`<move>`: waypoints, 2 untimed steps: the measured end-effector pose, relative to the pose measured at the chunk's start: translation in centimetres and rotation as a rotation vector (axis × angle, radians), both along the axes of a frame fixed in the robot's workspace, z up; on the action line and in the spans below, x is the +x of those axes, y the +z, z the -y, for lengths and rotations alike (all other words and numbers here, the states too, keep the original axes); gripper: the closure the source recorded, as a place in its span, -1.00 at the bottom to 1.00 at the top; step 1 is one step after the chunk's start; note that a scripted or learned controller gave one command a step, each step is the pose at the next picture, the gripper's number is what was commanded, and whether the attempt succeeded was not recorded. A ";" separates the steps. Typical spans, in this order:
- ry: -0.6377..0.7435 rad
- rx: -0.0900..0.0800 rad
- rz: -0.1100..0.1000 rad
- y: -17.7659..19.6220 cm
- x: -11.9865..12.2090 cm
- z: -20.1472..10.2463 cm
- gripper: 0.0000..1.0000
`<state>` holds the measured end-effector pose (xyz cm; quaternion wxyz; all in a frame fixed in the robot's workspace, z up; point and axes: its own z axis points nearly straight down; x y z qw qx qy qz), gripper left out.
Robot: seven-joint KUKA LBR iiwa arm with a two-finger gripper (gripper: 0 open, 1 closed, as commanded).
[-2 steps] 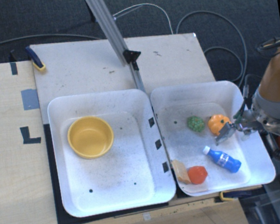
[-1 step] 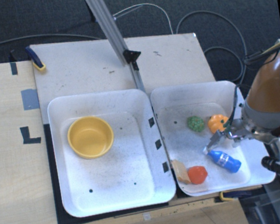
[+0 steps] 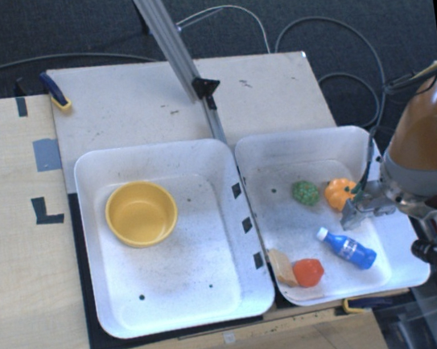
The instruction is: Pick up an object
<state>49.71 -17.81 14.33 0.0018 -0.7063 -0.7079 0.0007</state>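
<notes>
The right bin [image 3: 280, 152] holds a green lumpy object [image 3: 305, 192], an orange round object [image 3: 338, 192], a blue bottle with a white cap [image 3: 347, 248], a red object [image 3: 308, 272] and a tan piece [image 3: 281, 266] beside it. My gripper [image 3: 357, 209] hangs low at the bin's right side, just right of the orange object and above the bottle's cap. Nothing shows between its fingers. The arm's orange band [image 3: 423, 135] sits above it at the right edge.
A yellow bowl [image 3: 141, 213] stands in the left bin [image 3: 172, 298]. A grey metal pole [image 3: 170, 39] slants over the bench behind the bins. Cables lie on the dark floor at the upper right. A blue and yellow tool [image 3: 54, 90] rests at the bench's far left corner.
</notes>
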 end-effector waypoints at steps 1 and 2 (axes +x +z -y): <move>-0.002 -0.003 0.006 4.4 -0.1 0.6 1.00; -0.001 -0.003 0.008 9.5 -0.8 0.1 1.00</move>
